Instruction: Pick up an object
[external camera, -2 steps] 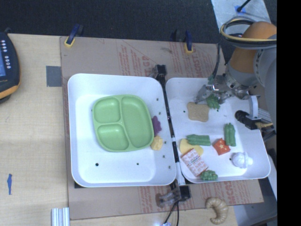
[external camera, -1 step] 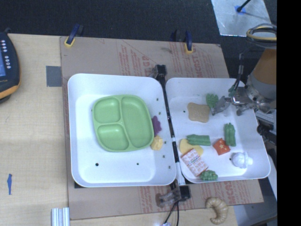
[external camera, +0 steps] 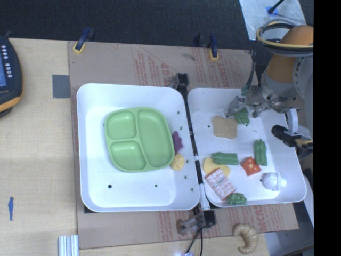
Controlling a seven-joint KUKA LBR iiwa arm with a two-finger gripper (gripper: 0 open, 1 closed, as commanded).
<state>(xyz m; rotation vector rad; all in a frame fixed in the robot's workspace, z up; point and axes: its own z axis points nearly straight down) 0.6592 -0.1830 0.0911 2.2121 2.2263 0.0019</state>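
My gripper [external camera: 243, 110] hangs low over the back of the right bin [external camera: 290, 193], open, its fingers spread to either side of a small dark green toy vegetable [external camera: 242, 117]. Whether the fingers touch it I cannot tell. Just in front lies a tan bread slice [external camera: 224, 127]. Further forward are a green pea pod [external camera: 225, 158], a green pickle [external camera: 260, 152], a red piece [external camera: 251, 166], a yellow piece [external camera: 216, 168], a snack pack [external camera: 220, 184], a white ball-like item [external camera: 271, 181] and a green floret [external camera: 237, 199].
The left bin [external camera: 90, 185] holds a green divided plate [external camera: 139, 139], a purple piece [external camera: 176, 141] and a yellow piece [external camera: 177, 162]. A croissant toy [external camera: 246, 236] lies on the bench in front of the right bin. A pendant [external camera: 8, 73] rests at the far left.
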